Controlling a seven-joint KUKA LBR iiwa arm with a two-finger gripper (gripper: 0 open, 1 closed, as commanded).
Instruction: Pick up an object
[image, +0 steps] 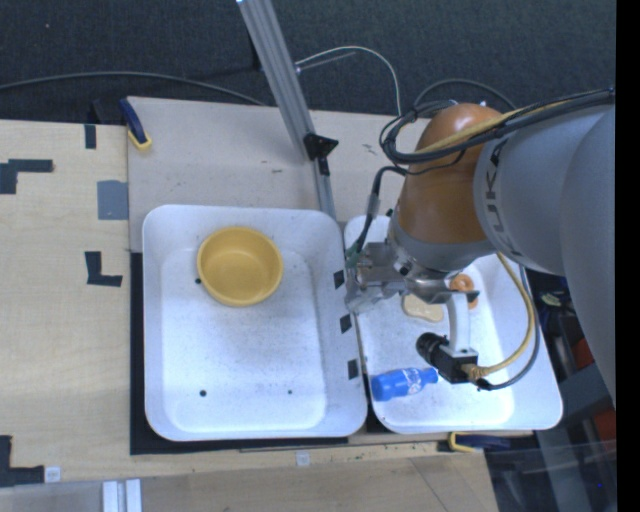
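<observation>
A yellow bowl (239, 264) sits upright in the back half of the left bin (170, 400). In the right bin (530, 400) a blue bottle (403, 383) with a white label lies on its side near the front left corner. A pale tan object (422, 308) and a small orange piece (461, 285) lie in the middle of that bin, partly covered by the arm. My gripper (385, 285) hangs low over the left part of the right bin, close to the divider, seen from above under the orange wrist band (450, 180).
A black fitting with a yellow cable (447, 358) hangs from the arm just right of the bottle. A slanted metal pole (290, 90) rises behind the bins. The grey arm body covers the right bin's back and right side.
</observation>
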